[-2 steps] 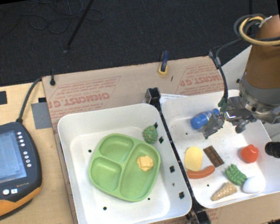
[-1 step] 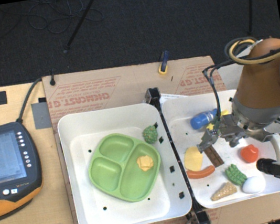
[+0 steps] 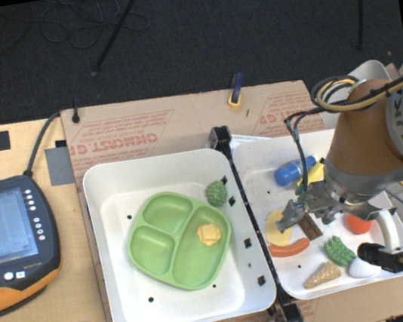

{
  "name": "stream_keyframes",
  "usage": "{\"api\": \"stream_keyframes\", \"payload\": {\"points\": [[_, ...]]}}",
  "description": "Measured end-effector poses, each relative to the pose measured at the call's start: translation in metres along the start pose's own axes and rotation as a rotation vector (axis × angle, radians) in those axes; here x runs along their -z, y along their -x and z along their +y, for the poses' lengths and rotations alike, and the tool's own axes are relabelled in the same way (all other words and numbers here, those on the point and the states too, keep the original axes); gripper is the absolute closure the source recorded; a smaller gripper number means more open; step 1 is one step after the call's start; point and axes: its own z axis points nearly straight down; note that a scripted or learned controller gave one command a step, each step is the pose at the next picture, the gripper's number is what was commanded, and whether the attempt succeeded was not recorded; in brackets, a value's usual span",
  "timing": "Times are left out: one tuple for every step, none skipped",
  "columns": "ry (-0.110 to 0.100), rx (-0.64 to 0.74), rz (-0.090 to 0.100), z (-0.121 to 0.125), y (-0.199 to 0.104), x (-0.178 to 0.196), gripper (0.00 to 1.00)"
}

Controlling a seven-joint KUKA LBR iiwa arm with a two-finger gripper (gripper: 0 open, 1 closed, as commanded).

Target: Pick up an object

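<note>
Low over the right-hand shallow white bin [image 3: 259,162] the two-finger gripper [image 3: 303,217] is seen, at the end of the grey arm with the orange band [image 3: 363,141]. Whether its fingers are spread or closed cannot be told, since the dark parts at the wrist blur together, and nothing is shown held between them.

The step in hand is judged to be the approach to a grasp: nothing has been lifted yet. Just beside the gripper, towards the bin's divider, a pale yellow rounded toy piece [image 3: 276,226] lies touching a long red sausage-shaped toy [image 3: 289,247]. These 2 are judged the nearest candidates. Farther from the gripper are a blue rounded toy [image 3: 288,173], a bumpy green toy [image 3: 339,250], a tan cone-shaped piece [image 3: 321,275], a white rounded toy [image 3: 362,268] and a red-orange piece [image 3: 358,224].

For the next move, a descent centred on 1 piece is called for, with the neighbouring pieces kept outside the closing path, then closure and a straight lift.
</note>
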Motion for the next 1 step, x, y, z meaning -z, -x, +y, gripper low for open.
{"api": "stream_keyframes", "payload": {"points": [[0.0,0.0,0.0,0.0008,-0.0048,-0.045,0.0]]}}
